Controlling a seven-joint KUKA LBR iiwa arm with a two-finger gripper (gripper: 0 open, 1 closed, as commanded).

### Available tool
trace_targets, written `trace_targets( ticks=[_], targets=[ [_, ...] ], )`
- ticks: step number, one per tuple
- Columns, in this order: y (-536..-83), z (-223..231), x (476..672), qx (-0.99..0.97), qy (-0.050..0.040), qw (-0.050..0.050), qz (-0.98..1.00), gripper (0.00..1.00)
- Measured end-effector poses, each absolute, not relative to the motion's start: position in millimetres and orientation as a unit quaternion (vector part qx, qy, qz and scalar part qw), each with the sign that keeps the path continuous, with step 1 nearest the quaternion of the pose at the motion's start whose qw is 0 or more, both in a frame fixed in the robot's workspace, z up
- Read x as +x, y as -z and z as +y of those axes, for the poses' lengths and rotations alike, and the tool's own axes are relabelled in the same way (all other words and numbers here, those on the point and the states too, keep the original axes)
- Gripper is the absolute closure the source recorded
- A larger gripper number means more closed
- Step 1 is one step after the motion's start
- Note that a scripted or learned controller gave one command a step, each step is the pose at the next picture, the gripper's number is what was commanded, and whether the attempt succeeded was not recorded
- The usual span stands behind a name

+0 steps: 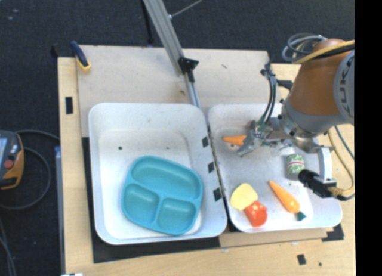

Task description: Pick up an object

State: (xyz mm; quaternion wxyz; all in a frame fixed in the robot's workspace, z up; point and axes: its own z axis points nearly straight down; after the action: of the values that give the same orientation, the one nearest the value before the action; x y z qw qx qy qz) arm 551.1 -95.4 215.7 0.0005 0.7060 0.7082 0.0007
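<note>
Gripper [253, 140]: seen low over the far part of the right bin [334, 215], at the end of the grey arm [316, 99] that enters from the view's right; whether its fingers are spread or pressed together cannot be told, as they are small and blurred against the bin floor.

Small orange piece [234, 140]: lies on the bin floor just beside the gripper tip, on the side away from the arm; whether it is touched cannot be told, and it is not seen between the fingers.

Green-and-white can [293, 164]: stands on the near side of the gripper, close under the wrist, partly covered by the arm's hardware.

Toy carrot [285, 197]: lies nearer the camera than the gripper, tilted, with its green end pointing toward the bin's near right corner.

Yellow piece [243, 196]: rests on the near side of the gripper, close to the bin's left wall.

Red piece [256, 214]: is set touching the yellow piece, further still from the gripper.

Left bin [101, 126]: placed beyond the gripper tip, away from the arm, edge to edge with the right bin.

Blue divided tray [161, 194]: lies in the left bin's near part, well apart from the gripper.
</note>
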Motion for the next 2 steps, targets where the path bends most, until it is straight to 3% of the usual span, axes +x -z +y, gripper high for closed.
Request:
trace_targets(
  ticks=[2],
  targets=[
    [-121,-105,562.2,0.708,0.0016,0.0,0.707,0.0]
  ],
)
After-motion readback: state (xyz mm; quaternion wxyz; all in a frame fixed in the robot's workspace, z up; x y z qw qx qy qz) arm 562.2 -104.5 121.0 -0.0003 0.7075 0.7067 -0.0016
